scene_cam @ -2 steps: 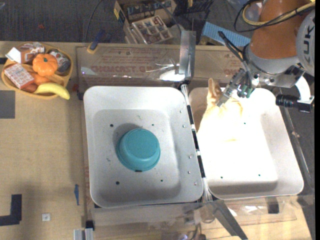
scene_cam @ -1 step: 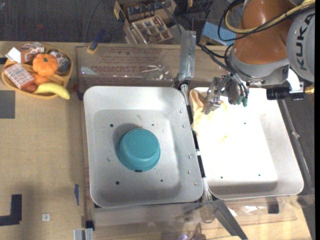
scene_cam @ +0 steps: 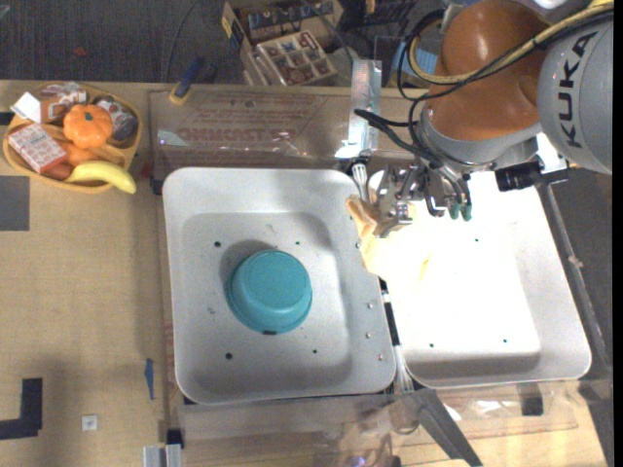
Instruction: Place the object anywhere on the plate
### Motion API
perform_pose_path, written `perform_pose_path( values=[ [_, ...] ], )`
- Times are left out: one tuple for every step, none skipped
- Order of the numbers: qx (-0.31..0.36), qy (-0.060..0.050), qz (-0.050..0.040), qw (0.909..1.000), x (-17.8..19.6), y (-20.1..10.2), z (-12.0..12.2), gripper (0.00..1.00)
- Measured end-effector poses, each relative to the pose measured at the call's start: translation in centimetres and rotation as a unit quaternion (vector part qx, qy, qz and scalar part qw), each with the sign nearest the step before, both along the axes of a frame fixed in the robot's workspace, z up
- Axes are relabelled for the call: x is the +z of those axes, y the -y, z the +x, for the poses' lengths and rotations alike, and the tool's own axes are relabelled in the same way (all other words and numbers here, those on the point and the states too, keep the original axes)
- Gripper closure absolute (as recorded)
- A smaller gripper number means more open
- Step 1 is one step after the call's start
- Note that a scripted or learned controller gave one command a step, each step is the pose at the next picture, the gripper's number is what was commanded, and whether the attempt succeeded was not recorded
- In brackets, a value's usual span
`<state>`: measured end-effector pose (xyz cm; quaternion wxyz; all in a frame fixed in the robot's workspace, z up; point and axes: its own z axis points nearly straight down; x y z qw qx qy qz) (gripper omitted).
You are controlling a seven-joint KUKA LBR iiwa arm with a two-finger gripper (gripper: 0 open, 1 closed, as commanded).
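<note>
Seen from above at a slant, a bench holds two shallow white bins side by side. In the left bin (scene_cam: 195, 358) a teal plate (scene_cam: 271, 291), round and turned rim-down like an upturned dish, sits near the middle of the floor. The grey arm (scene_cam: 574, 76), with its orange band (scene_cam: 484, 56) above the wrist, reaches in from the right and hangs over the upper left corner of the right bin (scene_cam: 506, 339). Its gripper (scene_cam: 389, 210) points down near the wall between the two bins. A pale tan object (scene_cam: 366, 224), small and hard to make out, shows right at the fingertips, over the dividing rims; it seems to sit between the fingers, pinched there, though glare on the white bin blurs its outline. The object is well apart from the plate, up and to the right of it. At the bench's far left corner a yellow bowl (scene_cam: 24, 154) holds toy food, with a banana (scene_cam: 102, 175) and a small orange pumpkin (scene_cam: 88, 126).
</note>
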<state>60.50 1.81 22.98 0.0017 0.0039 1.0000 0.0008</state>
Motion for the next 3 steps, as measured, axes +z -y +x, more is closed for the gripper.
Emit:
perform_pose_path(
  values=[
    [0.004,0.0,0.0001,1.0,0.6,-4.0,-3.1,1.0],
    [0.004,-0.001,0.0002,1.0,0.0,-8.6,-5.2,1.0],
    [0.004,0.0,0.0002,1.0,0.0,-8.6,-5.2,0.0]
  ],
)
